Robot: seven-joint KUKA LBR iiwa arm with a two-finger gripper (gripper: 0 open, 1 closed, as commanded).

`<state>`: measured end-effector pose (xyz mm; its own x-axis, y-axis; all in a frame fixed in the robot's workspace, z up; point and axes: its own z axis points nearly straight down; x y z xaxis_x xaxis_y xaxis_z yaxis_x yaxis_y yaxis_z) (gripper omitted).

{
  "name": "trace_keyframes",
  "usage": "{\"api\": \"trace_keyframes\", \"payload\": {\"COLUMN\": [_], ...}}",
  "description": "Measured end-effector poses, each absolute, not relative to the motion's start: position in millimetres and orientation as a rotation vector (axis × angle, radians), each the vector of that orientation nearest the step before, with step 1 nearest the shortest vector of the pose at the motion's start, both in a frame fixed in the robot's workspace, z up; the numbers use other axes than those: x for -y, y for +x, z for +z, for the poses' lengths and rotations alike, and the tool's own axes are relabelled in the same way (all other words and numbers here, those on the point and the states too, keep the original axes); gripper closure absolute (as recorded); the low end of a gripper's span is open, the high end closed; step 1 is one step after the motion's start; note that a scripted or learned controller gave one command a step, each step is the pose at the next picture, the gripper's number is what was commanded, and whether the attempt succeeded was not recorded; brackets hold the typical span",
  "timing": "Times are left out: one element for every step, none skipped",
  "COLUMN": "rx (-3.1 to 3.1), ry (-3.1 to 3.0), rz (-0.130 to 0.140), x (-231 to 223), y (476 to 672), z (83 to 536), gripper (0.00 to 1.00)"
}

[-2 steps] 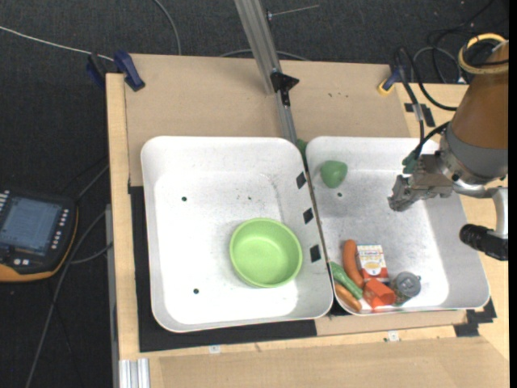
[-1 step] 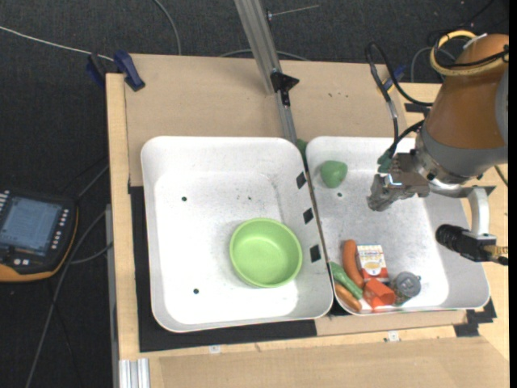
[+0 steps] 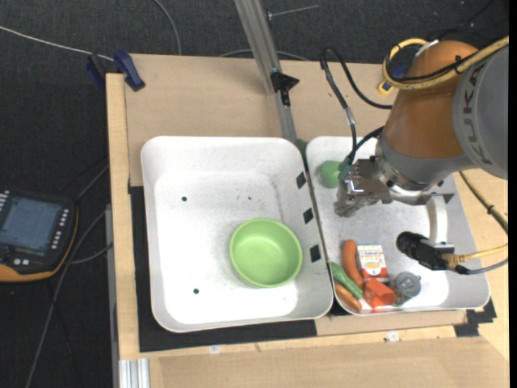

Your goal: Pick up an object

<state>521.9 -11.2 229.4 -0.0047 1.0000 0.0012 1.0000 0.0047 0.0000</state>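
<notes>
The gripper (image 3: 349, 203) is seen low in the right bin (image 3: 452, 301), near its upper left part, under the grey and orange arm (image 3: 436, 111); whether it is spread or pressed together cannot be told, and nothing is seen held in it. A small green ball (image 3: 329, 173) lies just beside it, toward the bin's upper left corner. It is judged to be light and perhaps soft, so it could roll or slip; it would best be taken across its middle.

At the near edge of the same bin a cluster of things is gathered: an orange carrot-like piece (image 3: 350, 257), a small box with an orange label (image 3: 371, 258), a green piece (image 3: 346, 280), a red piece (image 3: 378, 292) and a grey round thing (image 3: 405, 283). These are judged light and stiff; being crowded together, they would be harder to take singly.

In the left bin (image 3: 186, 176) a green bowl (image 3: 266, 252) stands upright near the lower right corner. It is judged light and rigid, and would best be pinched at its rim.
</notes>
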Motion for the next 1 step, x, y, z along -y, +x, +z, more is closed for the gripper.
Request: {"api": "trace_keyframes", "payload": {"rx": [2.226], "ry": [-2.215], "rz": [-0.001], "x": [-41.6], "y": [521.9], "z": [223.0], "gripper": [1.0]}}
